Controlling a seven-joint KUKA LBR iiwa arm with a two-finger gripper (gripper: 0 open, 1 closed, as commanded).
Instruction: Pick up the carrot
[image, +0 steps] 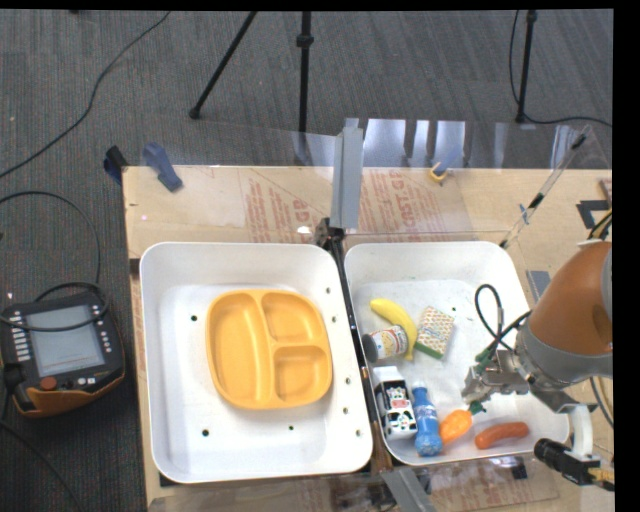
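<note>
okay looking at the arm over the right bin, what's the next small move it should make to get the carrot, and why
Probably a short move down and toward the bin's near edge. The gripper hangs just above and to the right of the carrot, with nothing seen between its fingers. The carrot lies between the blue bottle and the sausage, so the approach should be centered to avoid nudging either.

Overhead slant onto both bins (160, 300)

Plate (268, 348) in L bin (170, 290); carrot (455, 425) in R bin (440, 255), btwn bottle (427, 423) & sausage (501, 434).
</note>
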